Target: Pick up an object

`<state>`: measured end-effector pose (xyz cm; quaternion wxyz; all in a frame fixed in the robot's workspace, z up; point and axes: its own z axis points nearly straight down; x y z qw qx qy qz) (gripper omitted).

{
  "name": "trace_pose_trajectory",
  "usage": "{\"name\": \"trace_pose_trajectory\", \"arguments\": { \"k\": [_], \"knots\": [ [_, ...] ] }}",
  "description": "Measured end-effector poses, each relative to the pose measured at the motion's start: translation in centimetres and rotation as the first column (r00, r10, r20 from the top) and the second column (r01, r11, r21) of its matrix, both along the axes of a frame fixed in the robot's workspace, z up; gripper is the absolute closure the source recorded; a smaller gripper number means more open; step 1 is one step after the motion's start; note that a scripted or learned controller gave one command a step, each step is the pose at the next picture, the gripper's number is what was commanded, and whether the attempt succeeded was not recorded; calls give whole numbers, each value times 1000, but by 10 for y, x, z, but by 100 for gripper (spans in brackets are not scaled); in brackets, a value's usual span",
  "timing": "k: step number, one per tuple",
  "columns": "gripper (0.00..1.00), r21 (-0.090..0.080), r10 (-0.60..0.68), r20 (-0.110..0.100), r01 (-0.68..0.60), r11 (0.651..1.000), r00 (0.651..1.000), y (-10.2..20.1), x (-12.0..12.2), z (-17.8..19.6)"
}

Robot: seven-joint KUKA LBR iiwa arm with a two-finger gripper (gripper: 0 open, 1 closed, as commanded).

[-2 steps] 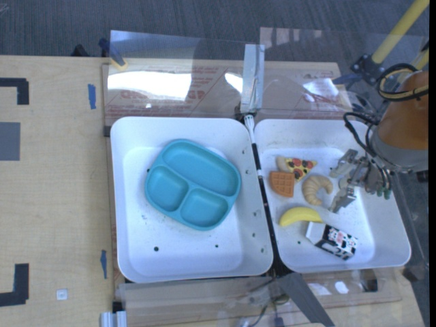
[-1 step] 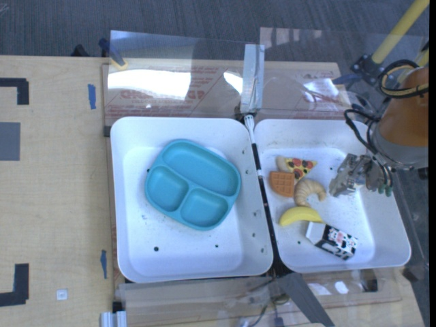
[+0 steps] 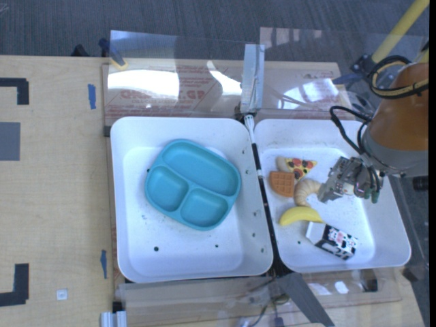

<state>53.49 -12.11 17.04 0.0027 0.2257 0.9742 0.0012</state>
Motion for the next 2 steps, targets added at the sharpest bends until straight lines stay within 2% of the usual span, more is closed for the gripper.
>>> {"name": "trace_pose_trajectory", "arguments": {
  "k": [1,2],
  "knots": [
    [100,1,-404,-6,404,915,915,55,-38,26],
    [100,1,-253,2,253,967,967,116,-37,52]
  ]
}}
